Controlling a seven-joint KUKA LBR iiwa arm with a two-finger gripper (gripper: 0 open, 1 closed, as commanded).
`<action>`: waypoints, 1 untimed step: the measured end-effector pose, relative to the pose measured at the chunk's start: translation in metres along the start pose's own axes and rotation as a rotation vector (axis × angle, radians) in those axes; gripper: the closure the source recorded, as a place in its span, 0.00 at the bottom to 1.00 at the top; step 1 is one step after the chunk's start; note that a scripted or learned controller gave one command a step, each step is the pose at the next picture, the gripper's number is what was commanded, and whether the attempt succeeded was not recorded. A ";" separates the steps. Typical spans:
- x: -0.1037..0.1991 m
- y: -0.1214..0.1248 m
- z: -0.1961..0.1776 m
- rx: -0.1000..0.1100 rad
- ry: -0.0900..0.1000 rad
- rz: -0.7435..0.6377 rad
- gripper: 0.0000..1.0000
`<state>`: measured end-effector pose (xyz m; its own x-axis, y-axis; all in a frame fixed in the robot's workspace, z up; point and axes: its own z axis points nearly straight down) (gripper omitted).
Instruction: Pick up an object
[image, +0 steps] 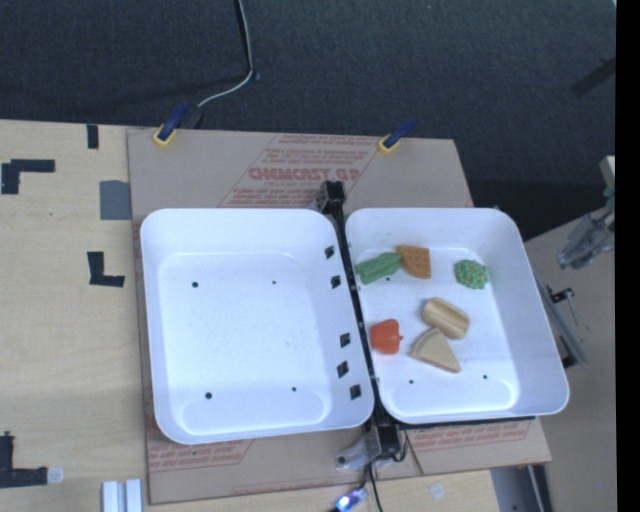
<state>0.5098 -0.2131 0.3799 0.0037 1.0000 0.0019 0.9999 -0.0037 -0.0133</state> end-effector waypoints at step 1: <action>-0.010 0.037 0.116 -0.006 -0.001 -0.004 1.00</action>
<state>0.5447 -0.2234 0.2639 -0.0007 1.0000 0.0010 1.0000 0.0007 -0.0069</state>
